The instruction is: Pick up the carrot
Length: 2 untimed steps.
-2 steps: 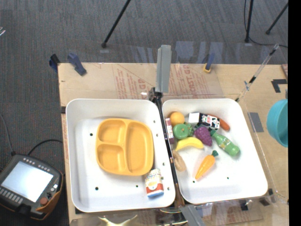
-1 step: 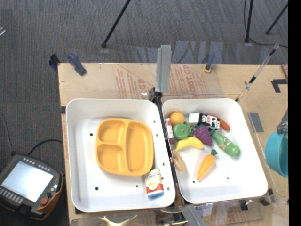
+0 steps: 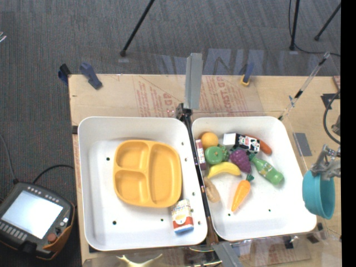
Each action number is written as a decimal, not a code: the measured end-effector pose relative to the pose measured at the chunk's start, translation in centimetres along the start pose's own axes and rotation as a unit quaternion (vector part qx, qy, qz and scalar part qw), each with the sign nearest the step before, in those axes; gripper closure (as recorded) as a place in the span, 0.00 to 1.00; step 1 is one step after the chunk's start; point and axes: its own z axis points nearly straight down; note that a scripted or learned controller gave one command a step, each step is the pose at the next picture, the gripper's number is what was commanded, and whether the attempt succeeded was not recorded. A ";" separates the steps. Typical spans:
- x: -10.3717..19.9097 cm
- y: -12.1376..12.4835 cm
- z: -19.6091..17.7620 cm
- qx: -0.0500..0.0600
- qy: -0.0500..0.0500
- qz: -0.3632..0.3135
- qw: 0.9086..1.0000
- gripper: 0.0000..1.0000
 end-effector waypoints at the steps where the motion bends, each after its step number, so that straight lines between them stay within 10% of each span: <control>1: -1.0 -1.3 -13.0 0.007 -0.002 -0.088 0.996 1.00; 2: 0.4 0.6 3.5 -0.005 0.000 -0.216 0.976 1.00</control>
